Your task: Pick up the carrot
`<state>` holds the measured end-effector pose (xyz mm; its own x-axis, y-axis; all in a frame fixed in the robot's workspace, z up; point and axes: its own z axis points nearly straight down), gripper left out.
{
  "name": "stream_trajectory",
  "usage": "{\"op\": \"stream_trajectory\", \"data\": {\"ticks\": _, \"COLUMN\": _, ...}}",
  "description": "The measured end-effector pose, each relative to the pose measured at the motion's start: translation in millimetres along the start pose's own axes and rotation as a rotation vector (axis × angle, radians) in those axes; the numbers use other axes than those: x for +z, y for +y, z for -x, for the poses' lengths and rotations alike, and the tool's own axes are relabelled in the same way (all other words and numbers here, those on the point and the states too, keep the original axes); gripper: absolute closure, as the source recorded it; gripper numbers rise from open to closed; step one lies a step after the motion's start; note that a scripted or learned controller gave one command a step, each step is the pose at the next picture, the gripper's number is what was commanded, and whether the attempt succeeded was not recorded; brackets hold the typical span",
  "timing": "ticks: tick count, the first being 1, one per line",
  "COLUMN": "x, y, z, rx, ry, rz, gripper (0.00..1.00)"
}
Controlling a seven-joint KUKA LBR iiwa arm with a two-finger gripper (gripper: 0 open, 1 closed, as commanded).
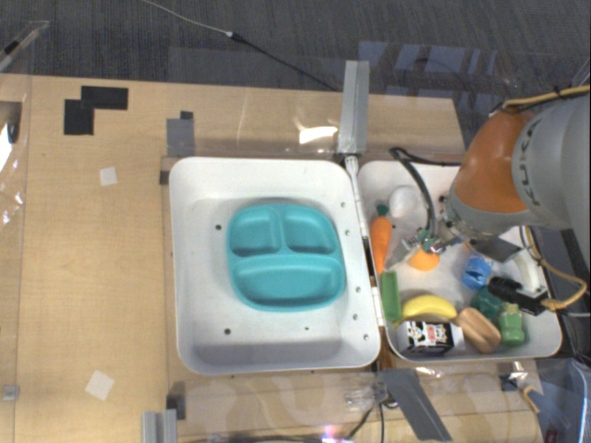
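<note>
1. I see the carrot (379,239) in the right bin (545,344), lying lengthwise hard against that bin's left wall, tip pointing toward the near edge.
2. Just below it along the same wall sits a green piece (391,295); that leaves little room on the wall side of the carrot.
3. To the carrot's right there is a short strip of bare bin floor, then an orange ball (424,260).
4. My end effector (434,238) hangs over the bin's middle, just above the orange ball and near the carrot but apart from it. The arm (517,169) covers it, so I cannot tell how it is set.
5. The near edge of the right bin is crowded: banana (430,306), a black-and-white carton (428,337), a tan piece (479,329), a blue piece (476,272), green pieces (509,326).
6. The left bin (212,340) holds a teal tray (283,254) at its centre, with bare white floor all round it.
7. The worktop (83,275) left of the bins lies open.
</note>
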<state>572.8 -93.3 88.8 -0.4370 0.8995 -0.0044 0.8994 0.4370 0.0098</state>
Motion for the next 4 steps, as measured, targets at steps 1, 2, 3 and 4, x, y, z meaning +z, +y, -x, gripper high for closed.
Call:
{"op": "stream_trajectory", "data": {"ticks": 1, "x": -14, "y": 4, "z": 1, "rx": -0.009, "ry": -0.007, "rz": 0.011, "gripper": 1.00}}
{"op": "stream_trajectory", "data": {"ticks": 2, "x": -13, "y": 4, "z": 1, "rx": -0.010, "ry": -0.007, "rz": 0.010, "gripper": 0.00}}
{"op": "stream_trajectory", "data": {"ticks": 3, "x": 1, "y": 42, "z": 21, "rx": 0.295, "ry": -0.005, "rz": -0.007, "gripper": 0.00}}
{"op": "stream_trajectory", "data": {"ticks": 4, "x": 4, "y": 79, "z": 35, "rx": 0.720, "ry": -0.001, "rz": -0.005, "gripper": 0.00}}
